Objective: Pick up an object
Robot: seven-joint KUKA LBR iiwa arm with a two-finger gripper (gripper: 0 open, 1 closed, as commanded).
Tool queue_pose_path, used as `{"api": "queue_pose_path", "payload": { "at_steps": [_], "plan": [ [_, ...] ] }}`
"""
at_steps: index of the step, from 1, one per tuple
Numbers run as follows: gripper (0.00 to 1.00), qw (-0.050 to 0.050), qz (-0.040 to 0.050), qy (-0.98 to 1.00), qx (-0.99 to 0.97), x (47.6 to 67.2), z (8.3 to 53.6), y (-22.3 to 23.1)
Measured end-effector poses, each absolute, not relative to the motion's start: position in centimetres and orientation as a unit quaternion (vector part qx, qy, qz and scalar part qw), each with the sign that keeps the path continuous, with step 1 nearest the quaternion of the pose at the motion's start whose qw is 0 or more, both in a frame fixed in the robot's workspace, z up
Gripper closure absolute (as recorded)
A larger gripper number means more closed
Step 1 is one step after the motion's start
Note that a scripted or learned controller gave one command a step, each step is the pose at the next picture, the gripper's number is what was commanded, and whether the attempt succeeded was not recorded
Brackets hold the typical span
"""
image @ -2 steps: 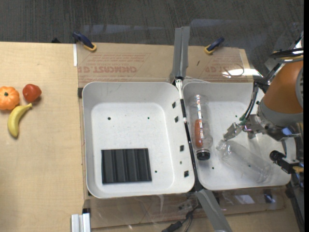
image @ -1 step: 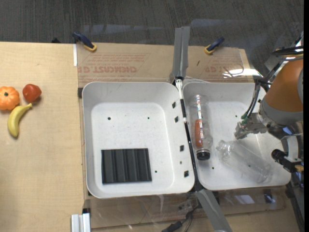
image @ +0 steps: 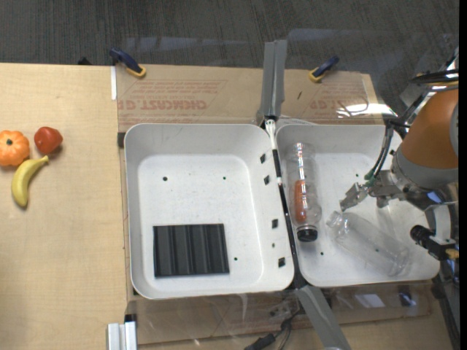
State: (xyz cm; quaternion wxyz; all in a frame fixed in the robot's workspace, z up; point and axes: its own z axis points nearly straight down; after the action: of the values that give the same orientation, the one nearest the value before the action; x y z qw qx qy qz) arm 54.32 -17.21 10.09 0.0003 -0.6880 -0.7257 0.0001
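A clear plastic bottle with an orange label and a dark cap is lying on its side in the right bin, along that bin's left wall, cap end pointing toward the near edge. A second clear plastic item, crumpled and nearly transparent, is lying in the near right part of the same bin, stretching from the middle of the floor toward the near right corner.

The gripper is hanging low over the right bin, just above the far end of the crumpled clear item and apart from the labelled bottle. Whether its fingers are spread or pressed together cannot be told from this view, and nothing is visibly sitting between them. The arm, with its orange band, is reaching in from the right.

The left bin is holding a dark ribbed rectangular block lying flat near its front edge.

On the wooden bench to the left, well apart from both bins, an orange, a red tomato-like fruit and a banana are sitting close together.
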Motion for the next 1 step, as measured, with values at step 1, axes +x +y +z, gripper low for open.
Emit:
{"api": "queue_pose_path", "payload": {
  "at_steps": [1],
  "plan": [
    [0.00,0.001,0.0007,-0.758,-0.653,51.79,9.08,-15.38]
  ]
}}
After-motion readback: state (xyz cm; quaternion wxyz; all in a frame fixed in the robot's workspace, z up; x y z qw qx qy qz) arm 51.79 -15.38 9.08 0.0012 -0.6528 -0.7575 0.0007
